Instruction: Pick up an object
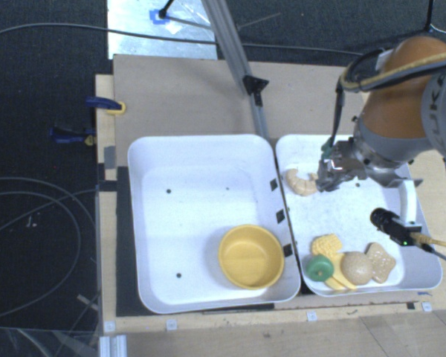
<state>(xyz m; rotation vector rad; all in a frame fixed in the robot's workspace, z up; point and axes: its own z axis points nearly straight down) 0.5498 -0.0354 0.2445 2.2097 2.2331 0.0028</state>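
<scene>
Wooden worktop (186,95) beneath me, my arm (405,103) bent down over the right bin (431,274), hand (328,177) just beside a croissant (299,183), grip state unclear

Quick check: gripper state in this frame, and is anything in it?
Gripper: low in the right bin, right beside the croissant; open or shut cannot be told, and no grasp is visible.

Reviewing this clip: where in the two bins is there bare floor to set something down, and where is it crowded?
The left bin is bare across its far and left floor; only the yellow bowl sits in its near right part. The right bin is crowded: toys cluster along its near edge, and the gripper is beside a tan piece at its far left. Between them lies a bare middle strip.
</scene>
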